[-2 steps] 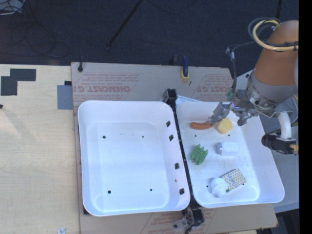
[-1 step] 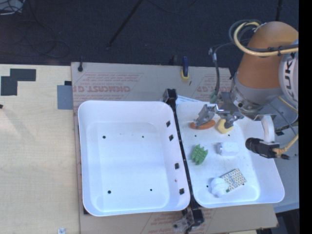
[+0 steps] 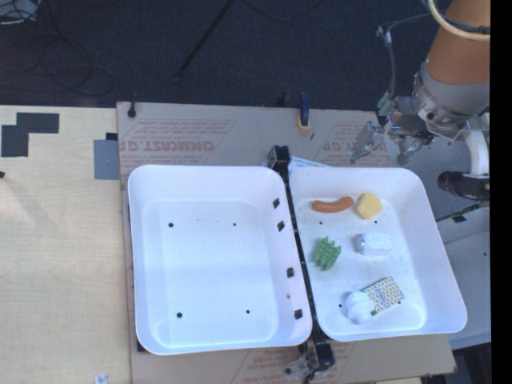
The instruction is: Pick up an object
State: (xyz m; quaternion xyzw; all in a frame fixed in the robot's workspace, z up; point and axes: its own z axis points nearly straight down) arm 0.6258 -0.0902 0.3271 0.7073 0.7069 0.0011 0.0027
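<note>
— Objects to pick from sit in the right bin (image 3: 436, 238), five of them, as far as we can count; the hot dog (image 3: 332, 206) is our marker, lying near the far wall of that bin.

— What do we see around the hot dog?

— Just beside it, toward the arm's side, sits a yellow lump (image 3: 368, 206); nearer to us than the hot dog lies a green toy (image 3: 326, 254); beside that one, toward the arm's side, is a small white block (image 3: 374, 244); well past those, far from the hot dog and close to the near wall, lies a spotted packet (image 3: 383, 293) touching a white ball (image 3: 358, 306).

— And the gripper?

— We see the gripper (image 3: 386, 140) hanging above the cardboard (image 3: 208, 138), beyond the far wall, away from the hot dog and touching none of the things; its two fingers stand spread apart with nothing between them; the orange band (image 3: 460, 30) rises above it.

— What is on the other side of the hot dog?

— We see the left bin (image 3: 144, 254), pressed up against the right one; black clips (image 3: 279, 155) sit where the two walls meet.
</note>
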